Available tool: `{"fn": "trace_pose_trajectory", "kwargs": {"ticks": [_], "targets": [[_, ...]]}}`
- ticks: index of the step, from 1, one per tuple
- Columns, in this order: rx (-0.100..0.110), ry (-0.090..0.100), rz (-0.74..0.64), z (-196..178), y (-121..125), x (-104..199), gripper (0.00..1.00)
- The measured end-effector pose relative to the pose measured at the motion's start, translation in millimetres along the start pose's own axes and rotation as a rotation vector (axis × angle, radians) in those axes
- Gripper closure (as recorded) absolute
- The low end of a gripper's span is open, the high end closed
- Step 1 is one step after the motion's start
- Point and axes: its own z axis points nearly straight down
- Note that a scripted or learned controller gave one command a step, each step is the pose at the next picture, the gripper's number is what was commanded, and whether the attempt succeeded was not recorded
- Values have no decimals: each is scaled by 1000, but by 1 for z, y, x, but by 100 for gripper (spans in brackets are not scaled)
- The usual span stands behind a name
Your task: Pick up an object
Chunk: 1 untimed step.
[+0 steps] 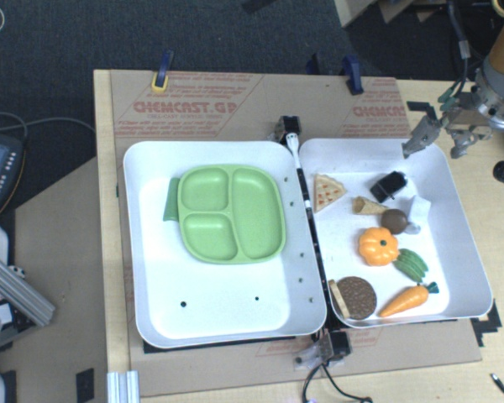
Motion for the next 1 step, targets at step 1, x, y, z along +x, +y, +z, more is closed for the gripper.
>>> {"fn": "trace_pose_trajectory", "kwargs": {"ticks": [1], "targets": [[-14, -3, -3, -8, 2, 0, 0]]}}
